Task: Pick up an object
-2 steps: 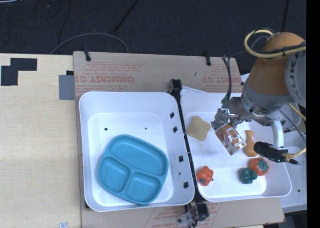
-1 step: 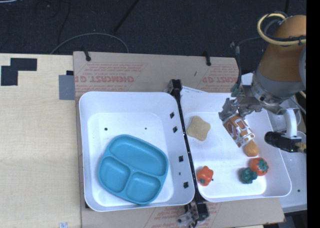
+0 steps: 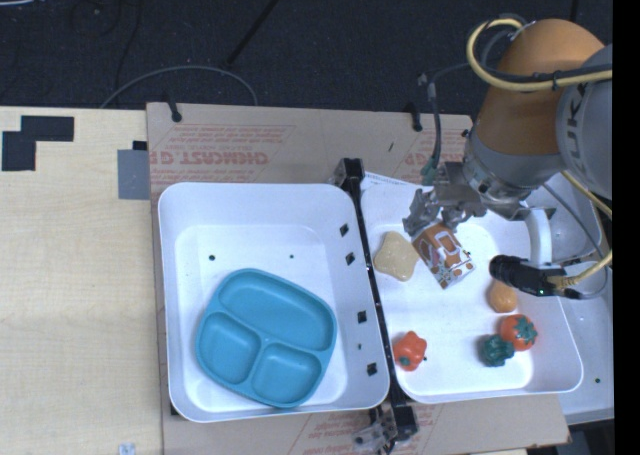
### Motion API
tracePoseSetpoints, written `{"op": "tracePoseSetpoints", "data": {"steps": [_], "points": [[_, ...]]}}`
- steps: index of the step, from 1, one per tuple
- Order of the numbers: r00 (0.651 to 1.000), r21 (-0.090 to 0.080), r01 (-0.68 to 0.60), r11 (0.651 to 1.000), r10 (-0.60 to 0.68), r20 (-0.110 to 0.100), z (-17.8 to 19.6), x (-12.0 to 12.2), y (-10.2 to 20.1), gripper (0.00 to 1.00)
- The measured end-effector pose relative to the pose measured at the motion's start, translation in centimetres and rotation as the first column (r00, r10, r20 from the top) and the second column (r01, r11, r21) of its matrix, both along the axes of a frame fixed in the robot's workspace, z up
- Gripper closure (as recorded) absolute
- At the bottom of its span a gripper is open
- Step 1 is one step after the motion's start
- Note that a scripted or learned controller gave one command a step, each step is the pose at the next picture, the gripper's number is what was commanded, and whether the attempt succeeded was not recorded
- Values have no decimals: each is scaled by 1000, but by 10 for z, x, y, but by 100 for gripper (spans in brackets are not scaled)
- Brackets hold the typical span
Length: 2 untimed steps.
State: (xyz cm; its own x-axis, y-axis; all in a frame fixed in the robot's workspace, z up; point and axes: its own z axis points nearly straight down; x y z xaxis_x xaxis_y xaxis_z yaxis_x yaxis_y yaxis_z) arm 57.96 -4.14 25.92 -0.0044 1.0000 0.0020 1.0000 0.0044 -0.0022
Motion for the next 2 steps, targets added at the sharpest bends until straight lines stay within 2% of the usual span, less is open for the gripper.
{"op": "tracePoseSetpoints", "data": {"steps": [1,2], "points": [[1000,0,0,1000,0,-4,-22,3,48,100],[1000,-1,0,1000,0,-2,-34,16,99,100]]}}
